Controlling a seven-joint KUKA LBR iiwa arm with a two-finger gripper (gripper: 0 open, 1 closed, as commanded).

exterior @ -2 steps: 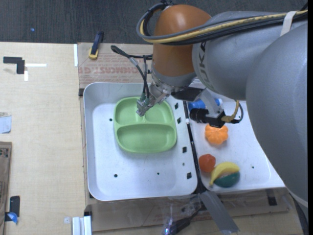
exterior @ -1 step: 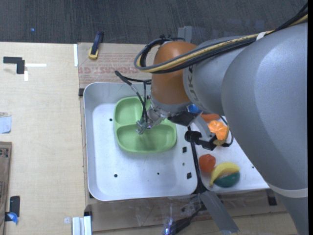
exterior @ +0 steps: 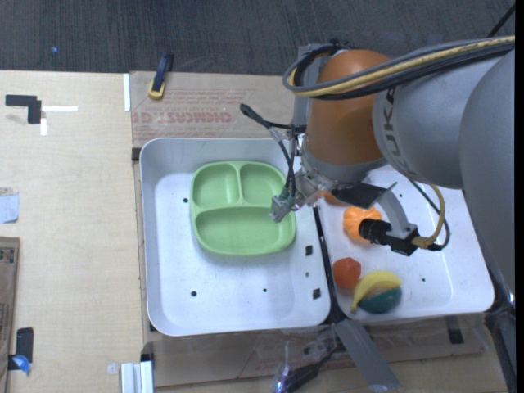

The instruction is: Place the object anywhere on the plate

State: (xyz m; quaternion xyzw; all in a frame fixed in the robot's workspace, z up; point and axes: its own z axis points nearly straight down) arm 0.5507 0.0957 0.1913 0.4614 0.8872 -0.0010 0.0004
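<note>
A light green divided plate (exterior: pixel 237 211) lies in the left white bin (exterior: pixel 168 244). My gripper (exterior: pixel 283 207) hangs over the plate's right rim, below the orange wrist band, and I see nothing held in it. In the right bin (exterior: pixel 458 277) lie an orange object (exterior: pixel 357 222), a red object (exterior: pixel 347 270) and a yellow and green object (exterior: pixel 377 292). The arm hides part of the orange object and the bin's far end.
The grey arm reaches in from the right across the right bin, with cables looping over it. A black bracket (exterior: pixel 391 233) sticks out near the orange object. A yellow-handled tool (exterior: pixel 160 75) lies on the cardboard behind the bins.
</note>
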